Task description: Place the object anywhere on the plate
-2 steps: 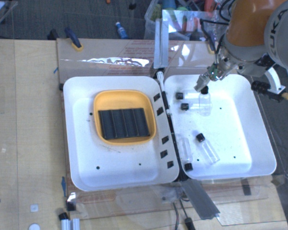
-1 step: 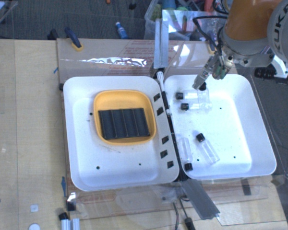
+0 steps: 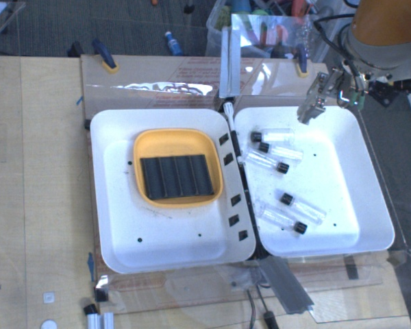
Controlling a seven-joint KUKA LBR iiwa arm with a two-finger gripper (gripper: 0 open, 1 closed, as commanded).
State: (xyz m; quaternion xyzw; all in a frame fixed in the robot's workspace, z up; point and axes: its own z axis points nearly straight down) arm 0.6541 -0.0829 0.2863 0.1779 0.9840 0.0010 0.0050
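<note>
In the left bin (image 3: 116,245) we see a yellow plate (image 3: 178,140) sitting near the middle, toward the back edge, with a dark ribbed mat (image 3: 177,177) lying flat on it. We take the plate as the drop spot, placed centrally so the arm can reach it from above.

In the right bin (image 3: 370,218) lie several clear tubes with black caps, the things to be moved: two tubes (image 3: 270,149) close together near the back-left corner and two more tubes (image 3: 293,214) toward the front edge. All rest flat on the bin floor, apart from the plate.

The gripper (image 3: 314,108) hangs over the right bin's back edge with nothing between its fingers; we cannot tell whether they are apart or together.
</note>
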